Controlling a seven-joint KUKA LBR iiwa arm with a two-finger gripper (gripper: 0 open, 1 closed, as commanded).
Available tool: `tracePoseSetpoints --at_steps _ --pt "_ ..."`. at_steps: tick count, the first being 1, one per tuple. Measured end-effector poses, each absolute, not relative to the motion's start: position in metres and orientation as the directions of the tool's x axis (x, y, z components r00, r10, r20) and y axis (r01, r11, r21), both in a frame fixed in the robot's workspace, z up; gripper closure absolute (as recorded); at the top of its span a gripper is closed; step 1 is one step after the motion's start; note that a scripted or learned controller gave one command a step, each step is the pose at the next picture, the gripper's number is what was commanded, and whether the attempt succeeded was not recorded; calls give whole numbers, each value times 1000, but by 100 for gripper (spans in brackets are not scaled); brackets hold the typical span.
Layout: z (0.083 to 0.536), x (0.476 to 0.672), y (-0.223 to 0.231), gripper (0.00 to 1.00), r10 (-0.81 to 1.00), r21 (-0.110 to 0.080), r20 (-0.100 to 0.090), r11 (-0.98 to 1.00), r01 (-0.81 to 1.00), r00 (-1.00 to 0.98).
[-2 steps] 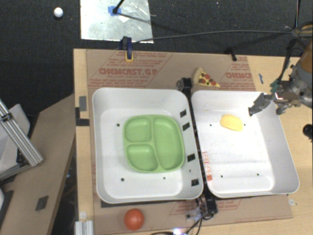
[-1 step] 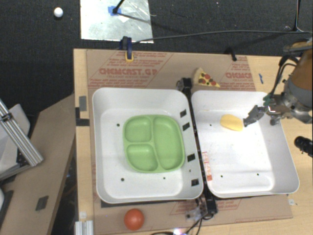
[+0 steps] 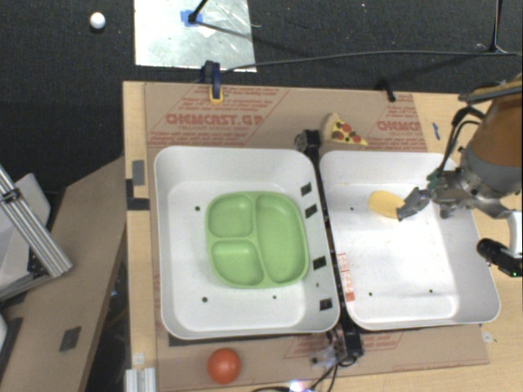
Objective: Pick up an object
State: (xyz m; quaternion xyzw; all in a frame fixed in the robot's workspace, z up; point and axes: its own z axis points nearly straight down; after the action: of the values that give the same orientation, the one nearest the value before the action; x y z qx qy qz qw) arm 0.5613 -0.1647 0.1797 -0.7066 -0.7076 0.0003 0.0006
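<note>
The gripper point(image 3: 409, 207) is reaching into the right bin point(image 3: 409, 292), nosing against the yellow object point(image 3: 382, 202) at nine o'clock. I cannot tell how its jaws are standing.

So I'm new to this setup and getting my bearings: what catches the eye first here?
The green divided plate in the middle of the left bin stands out most. In the right bin, a yellow object lies near the back, with the gripper right beside it. An orange ball sits on the bench in front of the left bin.
</note>
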Motion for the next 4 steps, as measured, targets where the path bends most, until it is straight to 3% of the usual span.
tracePoseSetpoints --at_steps 1,2,4 --pt "131 569 -171 0 1000 0 0 1 1000 -1" --pt "144 570 -171 100 1000 4 -1 2 1000 -2" --pt "258 559 -172 100 1000 8 -2 5 1000 -5"
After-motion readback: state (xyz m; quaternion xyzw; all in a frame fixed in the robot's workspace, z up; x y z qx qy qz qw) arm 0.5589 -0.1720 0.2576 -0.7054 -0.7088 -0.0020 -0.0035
